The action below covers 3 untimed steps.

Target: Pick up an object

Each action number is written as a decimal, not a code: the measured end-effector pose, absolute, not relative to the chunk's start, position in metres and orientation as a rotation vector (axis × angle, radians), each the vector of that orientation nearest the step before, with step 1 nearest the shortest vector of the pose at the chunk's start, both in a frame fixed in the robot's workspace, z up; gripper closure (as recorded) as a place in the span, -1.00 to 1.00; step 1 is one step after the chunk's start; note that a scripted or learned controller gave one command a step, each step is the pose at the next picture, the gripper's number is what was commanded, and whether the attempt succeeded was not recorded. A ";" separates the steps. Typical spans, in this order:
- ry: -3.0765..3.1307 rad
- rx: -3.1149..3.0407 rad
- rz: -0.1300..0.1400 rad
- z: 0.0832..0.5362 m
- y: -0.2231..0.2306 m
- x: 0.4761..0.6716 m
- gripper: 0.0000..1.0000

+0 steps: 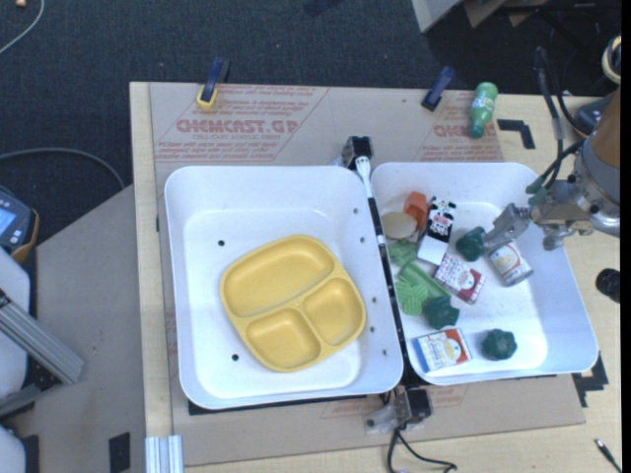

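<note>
Camera view, from above at a slant: we see two white bins side by side on the desk [296, 116]. We note the left bin [197, 205] holds a yellow three-compartment tray [293, 302], lying flat and turned at an angle. The right bin [562, 323] carries a scatter of small things.

We see the arm [603, 180] coming in from the right, low over the right bin's upper right part. Its end effector [493, 236] points left and down, the grey fingers [510, 220] close to a dark green lump [470, 243]. We cannot tell whether the fingers are spread or closed (they blur into the clutter), and we see nothing clearly between them.

Just right of the green lump lies a small can [510, 262], on its side, under the fingers. Left of it we note a black-and-white cow figure [441, 219], an orange block [416, 206] and a tan round piece [399, 226]. A white-and-red packet [457, 276] lies near the bin's middle, beside a flat green leaf shape [414, 282]. Lower down we see another dark green piece [440, 311], a red-and-white carton [440, 349] near the front wall, and a green round piece [499, 344] to its right.

Outside the bins, a green bottle [482, 108] lies on the desk by the far edge.
</note>
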<state>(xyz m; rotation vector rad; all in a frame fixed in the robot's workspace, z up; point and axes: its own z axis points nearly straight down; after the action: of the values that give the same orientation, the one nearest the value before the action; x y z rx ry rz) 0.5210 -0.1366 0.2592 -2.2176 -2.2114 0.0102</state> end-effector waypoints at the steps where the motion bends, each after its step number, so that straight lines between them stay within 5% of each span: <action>1: -2.221 -2.221 0.000 0.265 -0.137 0.523 -1.00; 3: -2.217 -2.217 0.005 0.166 -0.132 0.531 -1.00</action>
<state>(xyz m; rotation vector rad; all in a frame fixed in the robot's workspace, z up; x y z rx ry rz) 0.5311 -0.1324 0.1663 -2.2168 -2.2167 0.0049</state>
